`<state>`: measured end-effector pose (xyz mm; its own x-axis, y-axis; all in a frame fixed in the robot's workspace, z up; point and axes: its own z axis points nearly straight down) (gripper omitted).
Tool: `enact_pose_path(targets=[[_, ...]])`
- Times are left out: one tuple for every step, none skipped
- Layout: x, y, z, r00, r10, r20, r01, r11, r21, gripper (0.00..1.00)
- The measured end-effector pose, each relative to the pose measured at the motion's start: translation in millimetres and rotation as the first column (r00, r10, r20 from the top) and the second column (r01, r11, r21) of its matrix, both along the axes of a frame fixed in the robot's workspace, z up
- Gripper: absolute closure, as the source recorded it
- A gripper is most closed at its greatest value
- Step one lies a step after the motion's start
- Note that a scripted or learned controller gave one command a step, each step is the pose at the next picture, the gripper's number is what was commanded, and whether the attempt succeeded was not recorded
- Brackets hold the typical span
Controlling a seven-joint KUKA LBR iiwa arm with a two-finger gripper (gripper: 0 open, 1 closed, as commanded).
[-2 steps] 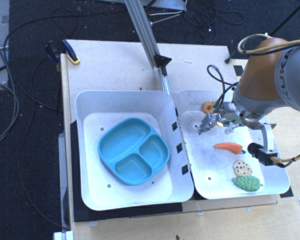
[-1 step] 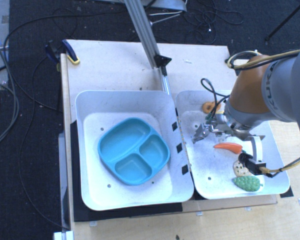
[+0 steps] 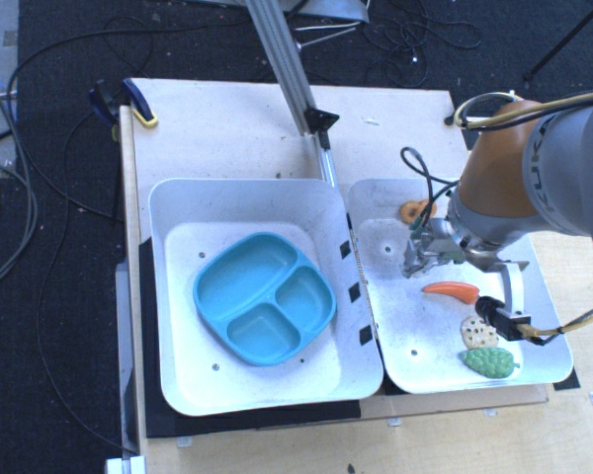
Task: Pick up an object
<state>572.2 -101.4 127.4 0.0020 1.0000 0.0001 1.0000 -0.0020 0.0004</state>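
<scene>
Green knobbly toy (image 3: 491, 362) is lying at 5 o'clock of the metal two-finger gripper (image 3: 416, 263), whose finger state is not discernible.

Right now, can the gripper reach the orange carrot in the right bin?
Probably yes: the gripper hangs just left of the carrot, with bare bin floor between them.

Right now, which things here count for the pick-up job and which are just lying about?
For the job:
claw, low in the right bin
orange carrot-like piece
green bumpy piece
pale speckled piece
small orange piece

Lying about:
blue divided tray in the left bin
</scene>
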Motion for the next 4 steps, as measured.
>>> enact_pose_path(targets=[[7, -9, 50, 1.0, 0.001, 0.005, -0.001, 1.0, -0.002, 1.0], [5, -2, 110, 1.0, 0.005, 0.007, -0.005, 1.0, -0.001, 1.0], [6, -2, 137, 1.0, 0.004, 0.004, -0.004, 1.0, -0.001, 1.0], [7, 59, 138, 1.0, 0.01, 0.0, -0.01, 1.0, 0.002, 1.0]])
